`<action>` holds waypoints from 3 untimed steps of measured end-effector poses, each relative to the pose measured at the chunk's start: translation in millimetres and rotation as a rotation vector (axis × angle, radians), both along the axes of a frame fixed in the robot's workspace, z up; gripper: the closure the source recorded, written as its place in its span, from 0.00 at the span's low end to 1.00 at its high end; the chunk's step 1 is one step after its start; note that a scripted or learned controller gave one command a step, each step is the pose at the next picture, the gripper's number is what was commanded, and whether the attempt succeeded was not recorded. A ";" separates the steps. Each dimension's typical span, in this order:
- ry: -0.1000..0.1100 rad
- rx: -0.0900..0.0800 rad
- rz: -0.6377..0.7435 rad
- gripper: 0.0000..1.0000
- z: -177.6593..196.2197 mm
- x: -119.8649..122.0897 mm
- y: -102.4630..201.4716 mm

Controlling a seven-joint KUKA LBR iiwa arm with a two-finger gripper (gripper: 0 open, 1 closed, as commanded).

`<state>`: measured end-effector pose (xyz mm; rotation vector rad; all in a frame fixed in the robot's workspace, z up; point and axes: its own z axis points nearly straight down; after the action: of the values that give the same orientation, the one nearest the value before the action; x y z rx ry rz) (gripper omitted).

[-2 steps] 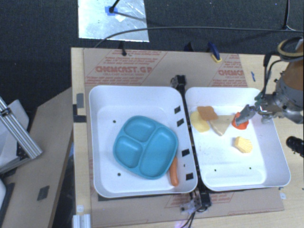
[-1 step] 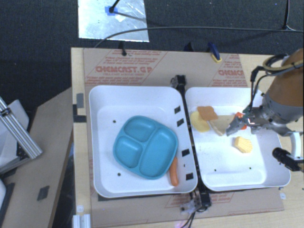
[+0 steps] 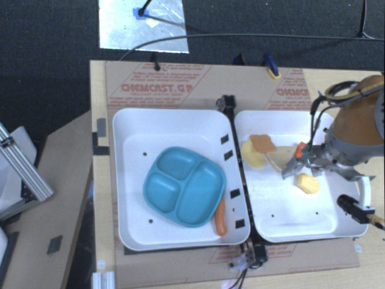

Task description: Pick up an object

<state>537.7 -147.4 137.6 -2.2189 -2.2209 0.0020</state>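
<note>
My gripper [image 3: 296, 164] hangs low over the middle of the right bin [image 3: 289, 227], reaching in from the right. Just below and right of it lies a yellow chunk [image 3: 309, 184]. A pale beige wedge [image 3: 278, 158] lies right against the gripper's left side. Farther left are a brown toast-like slice [image 3: 262, 142] and a pale yellow round piece [image 3: 253, 156]. A small orange-red bit [image 3: 301, 147] shows at the gripper's top edge; I cannot tell whether it is touching.
The left bin [image 3: 135, 128] holds a blue divided plate [image 3: 184, 186] and an orange carrot-like stick [image 3: 220, 216] by its right wall. The grey arm with its orange band [image 3: 360, 122] covers the right bin's far right side.
</note>
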 end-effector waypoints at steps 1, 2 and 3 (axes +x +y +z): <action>-0.015 -0.004 0.001 0.00 -46.4 4.5 -0.3; -0.024 -0.007 0.002 1.00 -32.7 6.7 -0.9; -0.006 -0.002 0.003 1.00 10.8 5.5 0.9</action>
<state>543.2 -146.5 148.4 -2.2190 -2.2287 -0.0031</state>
